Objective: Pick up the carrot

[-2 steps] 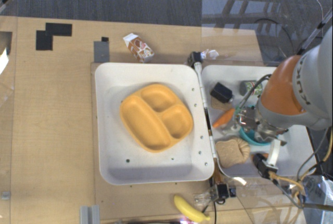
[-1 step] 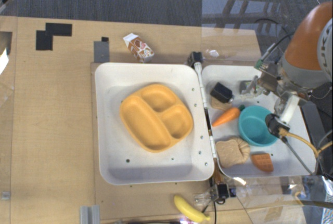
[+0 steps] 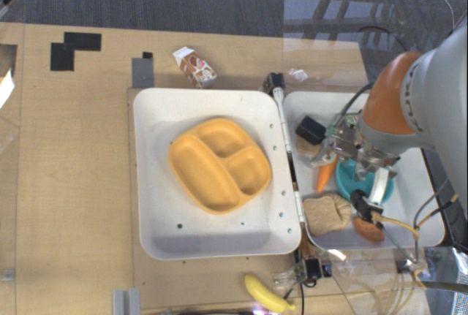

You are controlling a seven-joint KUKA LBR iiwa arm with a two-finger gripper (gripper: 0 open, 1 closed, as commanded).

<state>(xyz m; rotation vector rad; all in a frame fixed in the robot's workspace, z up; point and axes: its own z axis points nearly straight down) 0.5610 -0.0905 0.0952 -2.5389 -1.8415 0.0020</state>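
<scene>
Nearest the camera, a yellow banana (image 3: 267, 294) lies on the wooden bench, by the near edge of the left white bin (image 3: 153, 182), which holds an orange three-compartment tray (image 3: 219, 164). None of that bears on the task.

At the gripper (image 3: 338, 147) I cannot tell how the jaws stand; its mechanism is a dark tangle low over the right white bin (image 3: 292, 112). Just near of it, and slightly left, lies the slim orange carrot (image 3: 323, 177), its length running far to near, right beside a teal round dish (image 3: 351, 178) that the arm's wrist partly covers. A black block (image 3: 310, 130) sits on the far-left side, a tan bread-like lump (image 3: 328, 214) just near of the carrot, and an orange-red rounded item (image 3: 370, 231) further right.

The risk is crowding (everything sits close together). A descent could land on the dish rim or clip the black block. The carrot's narrow body could also roll or squirt out sideways if the closing comes off-centre.
</scene>
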